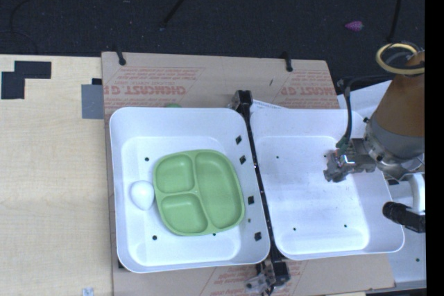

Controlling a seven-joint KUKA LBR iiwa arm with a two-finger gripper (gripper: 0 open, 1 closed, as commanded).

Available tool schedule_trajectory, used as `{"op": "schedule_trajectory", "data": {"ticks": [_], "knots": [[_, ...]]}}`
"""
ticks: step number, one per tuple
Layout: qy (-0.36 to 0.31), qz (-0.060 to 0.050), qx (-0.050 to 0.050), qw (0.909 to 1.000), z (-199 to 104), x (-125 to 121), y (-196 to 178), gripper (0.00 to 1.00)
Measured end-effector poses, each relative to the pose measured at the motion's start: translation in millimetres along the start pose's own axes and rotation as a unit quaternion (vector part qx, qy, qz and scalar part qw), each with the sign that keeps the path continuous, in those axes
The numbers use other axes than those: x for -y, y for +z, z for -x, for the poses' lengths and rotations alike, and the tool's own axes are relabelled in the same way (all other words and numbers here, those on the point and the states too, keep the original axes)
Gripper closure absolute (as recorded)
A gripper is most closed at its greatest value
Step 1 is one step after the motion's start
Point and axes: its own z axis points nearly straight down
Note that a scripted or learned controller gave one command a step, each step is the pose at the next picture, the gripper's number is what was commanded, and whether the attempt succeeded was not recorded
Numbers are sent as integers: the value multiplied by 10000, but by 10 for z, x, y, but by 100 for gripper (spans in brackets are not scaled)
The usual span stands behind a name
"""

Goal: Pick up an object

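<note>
Camera view takes in a pale wooden worktop (48, 177) at the left, with black and grey patches near its far edge and dark floor with cables beyond. A brown cardboard sheet (208, 83) lies under two shallow white bins. In the left bin (128, 132) a white egg-shaped object (142, 194) rests touching the left rim of a green three-compartment plate (199, 191). The right bin (312, 232) sits just beside it, a black clamp between them. Over its right part hangs the tool (338, 168); it seems to grip nothing, though how wide it stands I cannot tell.
</note>
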Motion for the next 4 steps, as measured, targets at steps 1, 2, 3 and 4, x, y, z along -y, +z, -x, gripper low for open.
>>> {"op": "schedule_trajectory", "data": {"ticks": [1, 2, 3, 4], "knots": [[-4, -6, -2, 10000, -526, 32, 80, 100], [-2, -7, 1, 10000, -1009, 79, 129, 100], [-2, 5, 10, 10000, -1482, 53, -10, 100], [-5, -2, 4, 10000, -1966, 46, -6, 100]]}}
